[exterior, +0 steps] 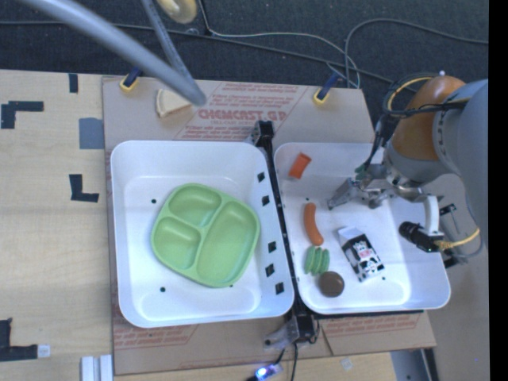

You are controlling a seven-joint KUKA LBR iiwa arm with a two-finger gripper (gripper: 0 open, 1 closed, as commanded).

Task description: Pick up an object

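Gripper [359, 190] is hovering in the right bin [421, 292], fingers spread wide and holding nothing. Hot dog [313, 223], orange block [299, 165], green pod [317, 259], brown ball [331, 283] and small carton [360, 255] are lying unlifted; picking is not yet done.

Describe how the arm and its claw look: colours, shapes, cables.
The arm is bulky and rounded, with smooth grey casings and an orange band above the wrist. A thin yellow cable loops around that band. The claw is a small grey metal assembly with slim, pointed parts. Beside it sits a black cylindrical fitting on a white bracket, with a yellowish cable trailing from it.
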